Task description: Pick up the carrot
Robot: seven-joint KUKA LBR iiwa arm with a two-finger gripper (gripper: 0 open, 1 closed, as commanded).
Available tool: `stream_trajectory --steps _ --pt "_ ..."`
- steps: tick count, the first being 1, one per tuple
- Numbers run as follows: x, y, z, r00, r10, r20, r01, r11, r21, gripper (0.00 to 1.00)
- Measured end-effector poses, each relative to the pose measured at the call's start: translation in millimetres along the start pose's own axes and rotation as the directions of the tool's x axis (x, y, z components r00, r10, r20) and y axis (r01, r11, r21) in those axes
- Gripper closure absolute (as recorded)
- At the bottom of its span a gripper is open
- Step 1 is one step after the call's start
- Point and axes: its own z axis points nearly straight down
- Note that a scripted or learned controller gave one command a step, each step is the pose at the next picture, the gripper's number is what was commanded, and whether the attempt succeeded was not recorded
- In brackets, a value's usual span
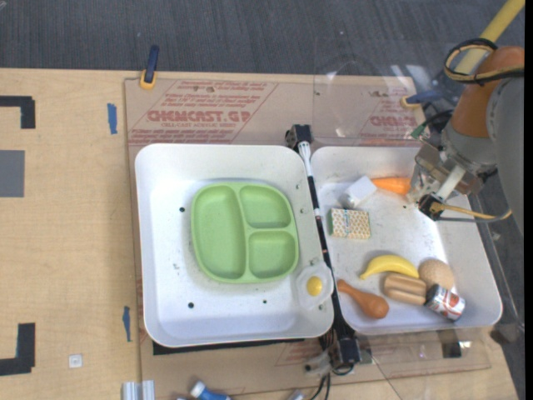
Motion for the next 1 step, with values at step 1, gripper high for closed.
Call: stream_trajectory --steps 1 --pt "-5.9 -2.2 3.4 1.000 0.002 0.015 -0.003 1.000 0.020 0.00"
